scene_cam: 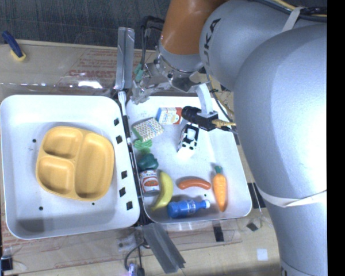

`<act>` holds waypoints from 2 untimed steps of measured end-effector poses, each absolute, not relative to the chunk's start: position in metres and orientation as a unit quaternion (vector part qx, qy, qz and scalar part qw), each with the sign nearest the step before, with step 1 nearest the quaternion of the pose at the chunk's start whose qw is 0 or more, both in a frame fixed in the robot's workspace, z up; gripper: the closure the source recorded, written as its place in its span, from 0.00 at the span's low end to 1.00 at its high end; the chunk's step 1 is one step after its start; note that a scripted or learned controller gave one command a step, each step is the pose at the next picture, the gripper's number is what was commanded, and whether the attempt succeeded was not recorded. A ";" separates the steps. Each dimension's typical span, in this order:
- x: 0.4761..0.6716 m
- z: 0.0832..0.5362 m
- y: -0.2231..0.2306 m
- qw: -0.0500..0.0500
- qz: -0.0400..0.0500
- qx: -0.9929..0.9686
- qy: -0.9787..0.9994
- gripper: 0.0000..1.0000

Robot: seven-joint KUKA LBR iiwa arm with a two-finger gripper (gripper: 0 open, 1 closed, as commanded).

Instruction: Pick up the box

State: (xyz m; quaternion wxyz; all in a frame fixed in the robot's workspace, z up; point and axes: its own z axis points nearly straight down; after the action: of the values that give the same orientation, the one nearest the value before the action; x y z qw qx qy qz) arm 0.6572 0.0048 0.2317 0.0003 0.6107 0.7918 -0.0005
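Observation:
The box (169, 115) is small and white with blue and red print. It lies on its side near the back of the right bin (233, 154). My gripper (142, 89) hangs over that bin's back left corner, up and to the left of the box and apart from it. Nothing shows between the gripper and the box. The grey arm with its orange band covers the bin's back right part.
A checkered green-white packet (148, 129) lies just left of the box and a black-and-white cow-patterned item (188, 140) just in front. Further forward are a green item (145, 155), can (150, 180), banana (164, 191), sausage (194, 183), carrot (219, 190) and blue bottle (187, 207). The left bin (17, 154) holds a yellow divided plate (75, 161).

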 end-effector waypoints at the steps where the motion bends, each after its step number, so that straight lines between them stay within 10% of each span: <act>1: 0.658 0.242 0.005 0.000 -0.001 0.609 0.793 1.00; 2: 0.576 0.191 -0.057 -0.002 -0.002 0.715 0.699 1.00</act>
State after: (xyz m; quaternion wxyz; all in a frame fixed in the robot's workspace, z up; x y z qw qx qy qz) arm 0.5757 -0.0568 0.1908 -0.0021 0.7148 0.6994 -0.0022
